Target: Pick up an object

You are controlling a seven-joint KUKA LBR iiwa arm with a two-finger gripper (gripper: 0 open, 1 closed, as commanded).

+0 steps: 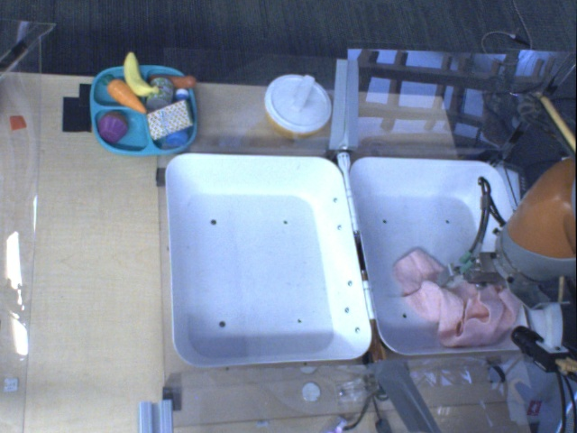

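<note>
A robotics lab. A pale wooden bench (81, 269) carries two shallow white bins (257, 260) side by side, with a grey and orange robot arm (541, 228) at its right edge. Near the far left corner sits a blue tray of toy food (142, 108). Loose cables (509, 25) trail over dark carpet beyond.

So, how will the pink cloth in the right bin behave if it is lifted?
The pink cloth lies crumpled in folds, so it is probably floppy and would drape and sag. It looks thin, likely light. A pinch may catch only one fold, letting the rest trail across the right bin.
</note>
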